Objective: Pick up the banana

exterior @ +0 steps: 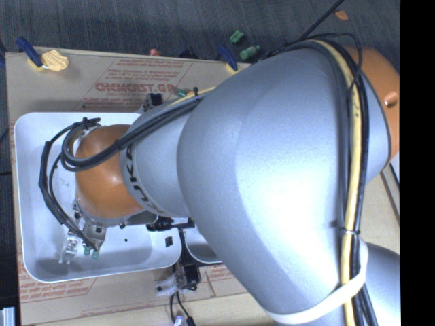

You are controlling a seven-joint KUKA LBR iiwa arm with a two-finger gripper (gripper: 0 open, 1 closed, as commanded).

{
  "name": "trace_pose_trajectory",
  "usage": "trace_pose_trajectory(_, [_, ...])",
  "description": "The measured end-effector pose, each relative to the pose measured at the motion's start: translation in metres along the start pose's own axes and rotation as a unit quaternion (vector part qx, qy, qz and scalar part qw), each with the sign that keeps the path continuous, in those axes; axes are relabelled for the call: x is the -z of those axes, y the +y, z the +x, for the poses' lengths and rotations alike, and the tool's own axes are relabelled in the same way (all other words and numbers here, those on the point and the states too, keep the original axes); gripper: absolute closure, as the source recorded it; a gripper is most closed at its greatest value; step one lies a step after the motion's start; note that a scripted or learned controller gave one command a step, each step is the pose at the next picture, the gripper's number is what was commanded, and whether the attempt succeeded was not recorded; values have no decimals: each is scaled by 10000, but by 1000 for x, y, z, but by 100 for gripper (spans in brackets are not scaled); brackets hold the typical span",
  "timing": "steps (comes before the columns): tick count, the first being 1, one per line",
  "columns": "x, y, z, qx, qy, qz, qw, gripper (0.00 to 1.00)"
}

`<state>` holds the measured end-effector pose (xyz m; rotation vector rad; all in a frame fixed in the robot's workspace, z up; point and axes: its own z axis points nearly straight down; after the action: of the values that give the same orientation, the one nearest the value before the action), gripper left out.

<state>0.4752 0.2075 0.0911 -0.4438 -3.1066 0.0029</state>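
**Ana:** Down at the near-left corner of the shallow white plastic bin (27, 182) sits the hand (73, 248), a small metal two-finger piece hanging below the orange wrist band (102, 175). Whether it is apart or together I cannot tell; the tips are too small and blurred.

**Ben:** And the banana?

**Ana:** I can't find it. The bulky grey arm (272, 182) covers most of that bin, so the fruit may lie under it or under the hand. Nothing yellow is visible between the tips, so I wouldn't call it held.

**Ben:** So how should the step go?

**Ana:** My judgement: this close to the bin's wall, it should come down straight and close across the banana's narrow width, then lift slowly so the curved fruit doesn't roll out.

**Ben:** Beyond the bin?

**Ana:** It rests on a tan cardboard sheet with red lettering (122, 80) over the tabletop. A second white bin's rim (200, 253) peeks out just right of the first. Black cables (51, 161) loop beside the wrist, and dark grey floor (102, 12) lies behind the cardboard.
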Motion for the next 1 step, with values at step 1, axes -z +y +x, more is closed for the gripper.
trace_pose_trajectory(1, [10,0,0,18,15,12,10000,100])
